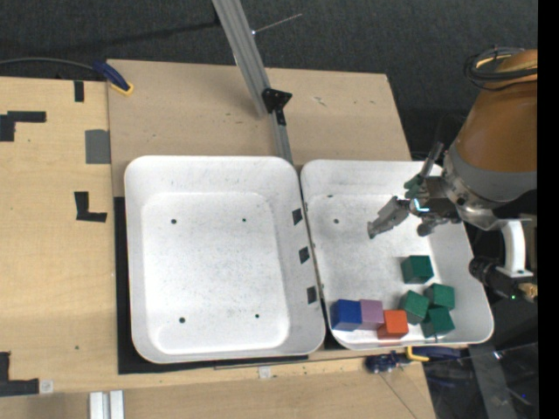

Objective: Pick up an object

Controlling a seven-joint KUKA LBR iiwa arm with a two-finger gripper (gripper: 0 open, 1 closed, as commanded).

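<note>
Several small blocks lie in the right bin [349, 182], near its front edge. A blue block [347, 313], a purple block [371, 312] and an orange block [395, 323] sit in a row. Beside them are three green blocks [434, 308] in a cluster, and one more green block [417, 268] lies a little further back. My gripper [400, 229] hovers over the middle of the right bin, behind the blocks. It is open, with nothing between its fingers [380, 223].
The left bin [140, 182] stands beside the right one, with black clips along the shared rim. A slanted metal rail [249, 55] runs from the back toward the bins. The arm's orange band [502, 120] is at the right.
</note>
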